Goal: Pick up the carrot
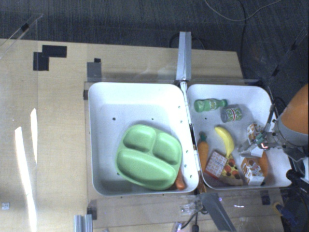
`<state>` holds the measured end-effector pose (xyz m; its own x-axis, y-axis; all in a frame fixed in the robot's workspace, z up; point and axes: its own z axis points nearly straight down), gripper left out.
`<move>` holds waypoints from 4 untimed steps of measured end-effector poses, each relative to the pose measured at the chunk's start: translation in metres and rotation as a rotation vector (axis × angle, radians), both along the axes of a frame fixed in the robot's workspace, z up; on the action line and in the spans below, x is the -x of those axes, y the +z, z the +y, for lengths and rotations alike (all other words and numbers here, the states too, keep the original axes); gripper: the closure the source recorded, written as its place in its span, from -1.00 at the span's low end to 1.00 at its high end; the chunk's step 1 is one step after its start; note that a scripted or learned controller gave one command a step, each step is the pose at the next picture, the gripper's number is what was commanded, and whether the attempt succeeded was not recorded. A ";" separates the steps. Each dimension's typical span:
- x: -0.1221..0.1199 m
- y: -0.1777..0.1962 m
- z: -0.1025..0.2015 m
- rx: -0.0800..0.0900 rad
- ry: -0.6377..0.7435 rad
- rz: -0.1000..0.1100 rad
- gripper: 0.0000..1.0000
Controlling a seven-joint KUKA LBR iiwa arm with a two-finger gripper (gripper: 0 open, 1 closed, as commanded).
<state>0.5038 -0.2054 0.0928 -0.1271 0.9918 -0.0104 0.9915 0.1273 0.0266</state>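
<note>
Two white bins sit on the bench (58, 129): the left bin (96, 144) and the right bin (260, 93). The left one holds one green divided plate (148, 156). The right one holds one carrot (203, 151), one banana (224, 139), one green bottle (210, 105), one small can (231, 114) and one snack box (216, 165) among several small packets too jumbled to count.

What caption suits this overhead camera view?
Grey arm's gripper poised at right bin's edge; orange carrot lies beside yellow banana.
</note>
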 end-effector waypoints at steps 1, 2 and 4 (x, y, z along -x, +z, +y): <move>0.008 -0.001 -0.004 0.010 0.189 0.002 -1.00; 0.007 0.007 -0.003 0.007 0.189 0.004 1.00; 0.015 0.081 0.039 -0.008 -0.068 0.026 -1.00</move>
<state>0.4891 -0.1660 0.1740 -0.0591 0.9982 0.0000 0.9982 0.0591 0.0018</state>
